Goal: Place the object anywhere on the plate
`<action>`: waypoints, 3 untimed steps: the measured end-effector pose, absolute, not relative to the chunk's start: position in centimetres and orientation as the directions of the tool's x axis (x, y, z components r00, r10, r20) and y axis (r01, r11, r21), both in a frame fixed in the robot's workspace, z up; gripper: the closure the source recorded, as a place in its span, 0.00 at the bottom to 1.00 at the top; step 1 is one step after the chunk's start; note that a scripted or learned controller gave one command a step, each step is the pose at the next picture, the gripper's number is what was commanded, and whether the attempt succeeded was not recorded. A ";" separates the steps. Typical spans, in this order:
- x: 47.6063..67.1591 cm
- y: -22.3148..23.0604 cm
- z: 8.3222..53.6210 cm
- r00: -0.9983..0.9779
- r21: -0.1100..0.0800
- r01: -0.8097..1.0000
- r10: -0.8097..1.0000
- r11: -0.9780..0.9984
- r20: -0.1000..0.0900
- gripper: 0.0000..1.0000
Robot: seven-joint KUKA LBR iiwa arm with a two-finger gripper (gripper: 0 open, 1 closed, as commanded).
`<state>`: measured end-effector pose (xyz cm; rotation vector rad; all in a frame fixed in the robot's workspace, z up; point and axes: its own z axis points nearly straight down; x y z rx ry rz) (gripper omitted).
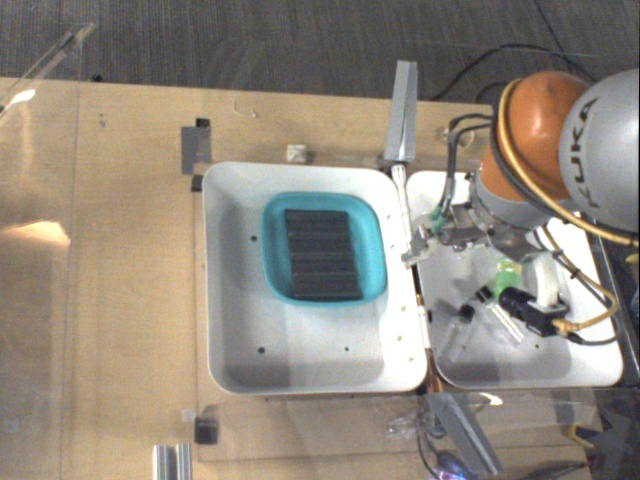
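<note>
A wooden bench (100, 268) is seen from above, bearing two shallow white bins side by side. In the left bin (300, 353) a teal plate (372, 253) with rounded corners is set toward the far side, and a dark ribbed panel (322, 256) is laid flat in its middle. The right bin (560, 363) is overhung by the grey arm (600, 148), whose orange band (535, 108) is seen at the far right. The gripper (478, 316) is lowered into the right bin, near its left wall and just beside the divide between the two bins. Whether the gripper is released or clenched cannot be told, as its tip is blurred and partly hidden by the wrist. A small green object (507, 268) is seen in the right bin, close under the wrist and to the right of the gripper; its shape cannot be made out. It is kept well apart from the plate, with the bin walls between them. A grey metal post (403, 113) is fixed at the far side, between the bins, and a small pale cube (296, 153) is set on the bench just beyond the left bin.
</note>
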<state>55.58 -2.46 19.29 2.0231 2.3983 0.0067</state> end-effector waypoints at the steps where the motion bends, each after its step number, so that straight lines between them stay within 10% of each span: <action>1: 54.9 4.6 19.9 -0.181 0.006 0.983 0.984 0.181 0.000 0.00; 3: 54.4 -0.2 24.3 -0.163 0.007 0.987 0.987 0.163 0.000 0.00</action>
